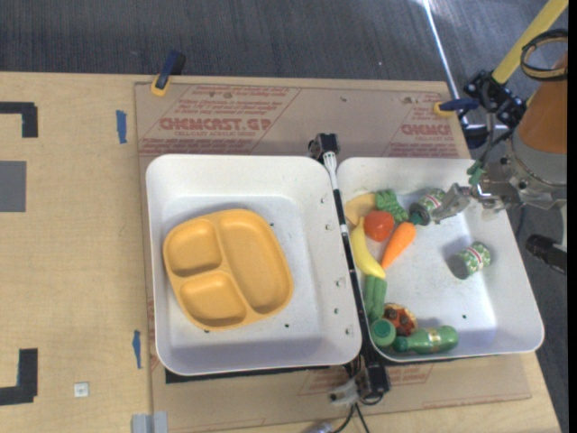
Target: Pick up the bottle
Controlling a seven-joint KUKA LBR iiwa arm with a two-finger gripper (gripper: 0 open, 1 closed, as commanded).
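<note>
Nearest the lens, a green bottle (425,338) lies on its side against the near wall of the right bin (528,319), with its long axis along that wall and its cap end toward the bin's near left corner.

The pincer (478,192) hangs over the far right part of the same bin, and I cannot tell whether it is apart or together. Just beside it, toward the left, lies a grey-green cylinder (437,204) with a dark end; whether they touch is unclear, and it may be a small bottle too. A short can (472,258) sits near the right wall, and a carrot (398,242) and a banana (363,253) lie by the left wall.

If the green bottle is the target, it is well apart from the pincer, toward the near edge and somewhat left. A grip would best close across its width.
</note>
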